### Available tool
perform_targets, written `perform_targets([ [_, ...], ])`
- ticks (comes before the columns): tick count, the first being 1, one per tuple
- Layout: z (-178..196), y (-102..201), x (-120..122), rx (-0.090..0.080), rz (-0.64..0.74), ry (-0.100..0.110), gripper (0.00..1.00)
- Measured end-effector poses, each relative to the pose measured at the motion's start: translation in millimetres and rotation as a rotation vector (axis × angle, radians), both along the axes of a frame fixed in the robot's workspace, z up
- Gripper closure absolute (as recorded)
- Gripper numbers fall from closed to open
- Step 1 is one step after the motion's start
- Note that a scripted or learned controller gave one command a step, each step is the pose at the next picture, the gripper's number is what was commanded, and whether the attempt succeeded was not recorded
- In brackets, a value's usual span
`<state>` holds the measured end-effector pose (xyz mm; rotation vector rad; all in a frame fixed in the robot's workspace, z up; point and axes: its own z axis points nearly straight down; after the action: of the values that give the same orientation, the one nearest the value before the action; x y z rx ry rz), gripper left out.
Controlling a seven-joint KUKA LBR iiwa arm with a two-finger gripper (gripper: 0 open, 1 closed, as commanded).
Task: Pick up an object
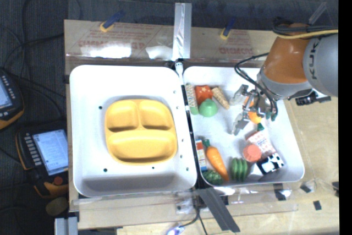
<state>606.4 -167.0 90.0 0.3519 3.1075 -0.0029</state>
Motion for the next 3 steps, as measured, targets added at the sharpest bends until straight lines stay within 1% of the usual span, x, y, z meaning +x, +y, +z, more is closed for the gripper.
perform_targets([
  [1, 0.6, -42.6, -58.9, -0.002, 0.052, 0.001, 0.00],
  [2, 0.7, 37.6, -38.4, 0.002, 0.001, -0.002, 0.00],
  [3, 0.9, 44.2, 22.4, -0.003, 0.130, 0.022, 0.00],
])
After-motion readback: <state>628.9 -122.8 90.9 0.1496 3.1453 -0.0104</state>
